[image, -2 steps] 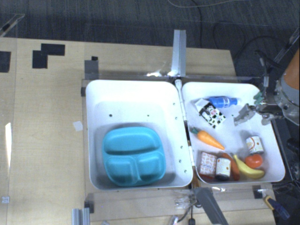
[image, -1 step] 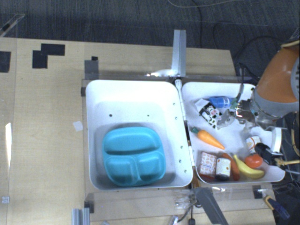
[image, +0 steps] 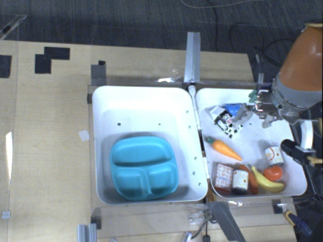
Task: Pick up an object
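Seen from above at a slant: two shallow white bins side by side on a pale wooden surface [image: 45, 135], with a grey metal post [image: 193, 59] rising at the seam between them. In the left bin [image: 126, 107], a blue divided tray [image: 144, 167] lying flat toward the near side, three compartments facing up. In the right bin [image: 282, 135], a scatter of small things: a carrot [image: 225, 148] lying slantwise just right of the dividing wall; a black-and-white packet [image: 225, 121] with a blue item [image: 233, 109] touching it at the far side; a small patterned box [image: 223, 175] beside a dark-labelled jar [image: 240, 180] along the near wall; a banana [image: 267, 181] curved next to a red tomato [image: 273, 173]; a small white can [image: 274, 156] just behind the tomato. Reaching in from the right, the grey arm with its orange band [image: 303, 59], bulky over the bin's far right corner. Below it, the claw [image: 246, 113] hanging low over the far part of the right bin, just right of the packet and the blue item. Claw's state: cannot tell, metal parts too tangled and small to read. Nothing visibly gripped. Black cables [image: 237, 4] trailing over the dark floor beyond the surface.
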`<state>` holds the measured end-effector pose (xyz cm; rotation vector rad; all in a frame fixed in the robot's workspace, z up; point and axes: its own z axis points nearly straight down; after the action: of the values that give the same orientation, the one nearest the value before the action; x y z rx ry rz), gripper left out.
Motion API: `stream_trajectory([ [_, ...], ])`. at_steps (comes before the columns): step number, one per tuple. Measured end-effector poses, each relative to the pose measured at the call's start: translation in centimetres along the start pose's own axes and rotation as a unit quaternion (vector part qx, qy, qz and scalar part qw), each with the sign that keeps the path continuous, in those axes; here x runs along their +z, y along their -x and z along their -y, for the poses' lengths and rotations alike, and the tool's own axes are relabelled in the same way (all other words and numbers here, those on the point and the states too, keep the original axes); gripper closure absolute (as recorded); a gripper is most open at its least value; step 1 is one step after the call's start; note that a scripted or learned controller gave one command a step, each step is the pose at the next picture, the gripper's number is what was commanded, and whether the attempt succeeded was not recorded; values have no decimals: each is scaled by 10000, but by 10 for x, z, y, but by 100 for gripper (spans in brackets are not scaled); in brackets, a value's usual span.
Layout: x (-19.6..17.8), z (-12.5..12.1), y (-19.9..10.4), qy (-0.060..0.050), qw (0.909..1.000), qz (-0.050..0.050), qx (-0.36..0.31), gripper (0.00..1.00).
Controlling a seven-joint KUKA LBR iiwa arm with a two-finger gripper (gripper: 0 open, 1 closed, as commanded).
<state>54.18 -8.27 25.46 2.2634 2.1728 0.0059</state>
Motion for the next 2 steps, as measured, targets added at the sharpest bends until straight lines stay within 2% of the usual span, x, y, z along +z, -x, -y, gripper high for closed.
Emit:
stream_trajectory([
  [1,71,-42,-25,-23,9999,-1,-104,0],
  [2,150,-62,10,1,9998,0,-185,0],
])
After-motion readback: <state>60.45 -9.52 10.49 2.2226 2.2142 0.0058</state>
